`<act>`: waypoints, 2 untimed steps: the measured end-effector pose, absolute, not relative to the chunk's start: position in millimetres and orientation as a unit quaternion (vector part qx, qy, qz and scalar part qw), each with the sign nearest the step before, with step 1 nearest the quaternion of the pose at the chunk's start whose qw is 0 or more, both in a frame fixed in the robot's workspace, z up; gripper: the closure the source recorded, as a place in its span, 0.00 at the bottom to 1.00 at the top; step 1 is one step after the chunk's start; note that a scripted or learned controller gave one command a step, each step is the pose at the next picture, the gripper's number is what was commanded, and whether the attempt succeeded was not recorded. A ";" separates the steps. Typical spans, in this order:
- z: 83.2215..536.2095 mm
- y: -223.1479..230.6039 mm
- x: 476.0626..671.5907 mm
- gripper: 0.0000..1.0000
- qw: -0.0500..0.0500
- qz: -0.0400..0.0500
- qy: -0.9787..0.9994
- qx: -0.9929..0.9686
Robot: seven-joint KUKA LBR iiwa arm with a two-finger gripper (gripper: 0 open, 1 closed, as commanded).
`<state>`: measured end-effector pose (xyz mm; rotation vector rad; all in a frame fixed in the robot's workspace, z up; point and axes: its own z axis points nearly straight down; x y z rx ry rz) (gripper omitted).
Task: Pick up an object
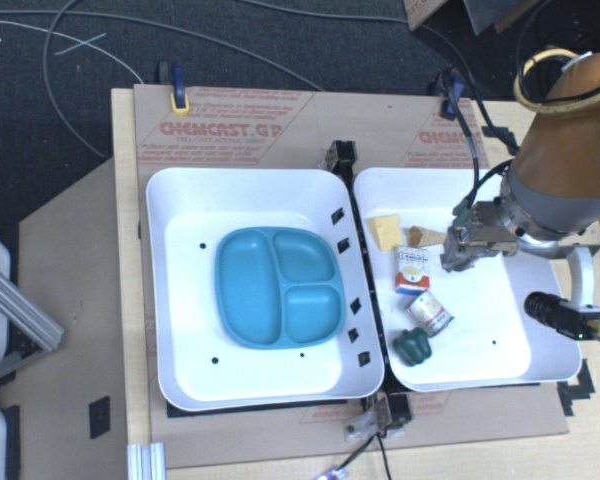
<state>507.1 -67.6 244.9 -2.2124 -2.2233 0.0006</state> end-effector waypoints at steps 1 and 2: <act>246.6 -10.9 508.6 1.00 0.002 -0.001 -0.710 -0.705; 238.3 47.6 507.4 1.00 0.002 0.000 -0.709 -0.705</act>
